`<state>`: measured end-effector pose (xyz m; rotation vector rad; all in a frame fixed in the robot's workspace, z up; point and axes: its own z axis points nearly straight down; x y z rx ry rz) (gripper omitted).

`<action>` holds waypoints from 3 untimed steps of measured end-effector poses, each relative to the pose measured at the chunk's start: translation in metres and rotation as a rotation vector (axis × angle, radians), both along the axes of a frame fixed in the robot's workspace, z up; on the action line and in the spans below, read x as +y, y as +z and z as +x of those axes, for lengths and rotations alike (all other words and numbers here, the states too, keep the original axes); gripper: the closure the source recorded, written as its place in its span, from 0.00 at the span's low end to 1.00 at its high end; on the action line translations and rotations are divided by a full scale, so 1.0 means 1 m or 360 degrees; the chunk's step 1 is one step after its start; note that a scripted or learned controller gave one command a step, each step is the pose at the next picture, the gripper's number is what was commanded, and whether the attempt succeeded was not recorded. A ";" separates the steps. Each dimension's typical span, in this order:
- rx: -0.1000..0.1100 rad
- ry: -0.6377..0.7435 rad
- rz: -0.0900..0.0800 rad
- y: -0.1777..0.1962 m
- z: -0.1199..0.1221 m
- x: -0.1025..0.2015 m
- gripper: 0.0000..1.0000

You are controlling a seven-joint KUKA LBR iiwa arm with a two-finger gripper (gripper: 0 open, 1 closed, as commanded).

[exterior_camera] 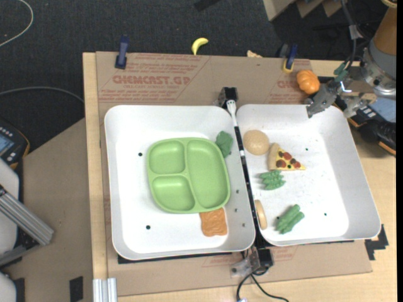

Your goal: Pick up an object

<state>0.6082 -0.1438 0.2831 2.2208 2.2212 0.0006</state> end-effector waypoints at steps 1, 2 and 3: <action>0.0024 0.0002 0.0008 -0.131 -0.044 0.044 0.00; -0.0001 0.0002 -0.0001 -0.198 -0.021 0.051 0.00; -0.0025 -0.0003 -0.0006 -0.181 -0.017 0.049 1.00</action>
